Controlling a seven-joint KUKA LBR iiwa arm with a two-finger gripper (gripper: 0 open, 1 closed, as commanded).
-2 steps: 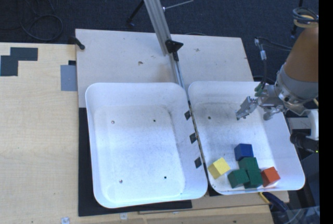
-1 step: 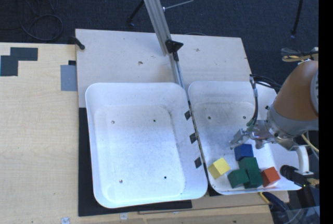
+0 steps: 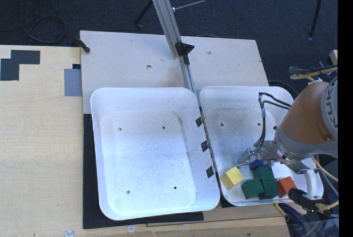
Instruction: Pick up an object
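End effector (image 3: 255, 154) low in right bin (image 3: 231, 109) beside yellow block (image 3: 232, 177), green block (image 3: 260, 182)

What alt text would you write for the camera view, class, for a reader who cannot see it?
A grey and orange arm reaches from the right into the right bin, its gripper low over a cluster of blocks in the near corner: yellow, blue, green and orange. The left bin lies alongside.

Arm (image 3: 309, 120) reaches in, claw (image 3: 255, 157) lowered.
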